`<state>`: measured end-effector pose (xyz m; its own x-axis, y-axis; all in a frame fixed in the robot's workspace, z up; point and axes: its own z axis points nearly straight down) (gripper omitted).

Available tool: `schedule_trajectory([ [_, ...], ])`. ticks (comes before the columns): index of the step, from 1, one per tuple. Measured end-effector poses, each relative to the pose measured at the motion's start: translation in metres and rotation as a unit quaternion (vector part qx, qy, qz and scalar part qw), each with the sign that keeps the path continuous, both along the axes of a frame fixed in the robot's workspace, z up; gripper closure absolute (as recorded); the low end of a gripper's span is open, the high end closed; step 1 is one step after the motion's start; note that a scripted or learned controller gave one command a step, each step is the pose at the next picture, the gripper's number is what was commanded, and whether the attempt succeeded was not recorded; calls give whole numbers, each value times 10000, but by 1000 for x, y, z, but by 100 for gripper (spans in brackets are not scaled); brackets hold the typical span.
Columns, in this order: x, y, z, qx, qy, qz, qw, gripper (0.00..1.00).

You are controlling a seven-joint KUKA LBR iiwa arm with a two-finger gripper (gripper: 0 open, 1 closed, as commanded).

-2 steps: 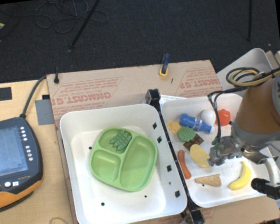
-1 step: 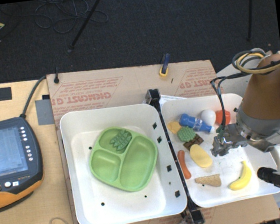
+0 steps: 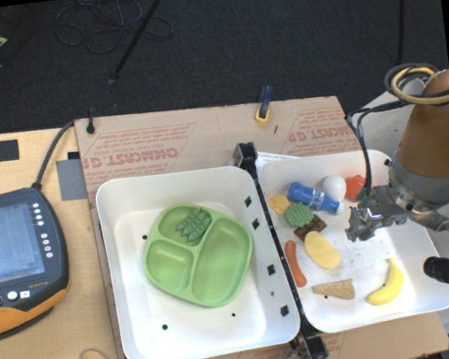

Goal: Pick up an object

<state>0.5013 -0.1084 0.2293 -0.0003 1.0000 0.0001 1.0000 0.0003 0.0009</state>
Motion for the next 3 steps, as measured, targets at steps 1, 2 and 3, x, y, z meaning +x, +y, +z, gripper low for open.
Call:
schedule_trajectory([
  [1,32,50,-9,9,15,23,10000,100],
  [2,70,95,6,6,5,20,10000,100],
  [3,74,85,-9,-4,31,-5,10000,100],
])
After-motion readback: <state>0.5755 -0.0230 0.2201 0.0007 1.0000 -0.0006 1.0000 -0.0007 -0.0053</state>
